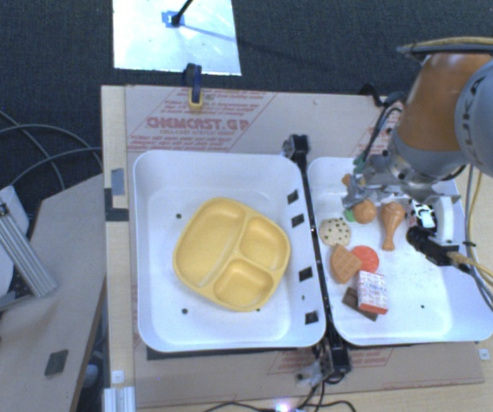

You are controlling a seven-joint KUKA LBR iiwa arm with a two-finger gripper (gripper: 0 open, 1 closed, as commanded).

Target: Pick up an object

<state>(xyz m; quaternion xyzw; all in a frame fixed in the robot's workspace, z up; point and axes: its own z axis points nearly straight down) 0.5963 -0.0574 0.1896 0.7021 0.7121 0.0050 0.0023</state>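
Right now your end effector [365,197] hangs low over the right bin [454,318], just above and to the right of the chocolate-chip cookie [335,230] as you look at the view. You cannot tell whether it is released or clenched, because the wrist hides its tips, and nothing shows plainly in its grasp.

The toy foods you could pick all lie in that bin. A small orange-brown piece [364,212] sits right of the cookie, directly beneath the end effector and seemingly touching it. A drumstick [392,221] lies farther right of the cookie, upright in the view with its thin end pointing down. Just below the cookie rests an orange wedge [343,265], with a red disc [367,257] touching its right side. Lower and to the right of the cookie stands a red-and-white carton [373,291], overlapping a brown block [353,299].

Well to the left of the cookie, a yellow divided plate [232,253] lies in the left bin [148,230].
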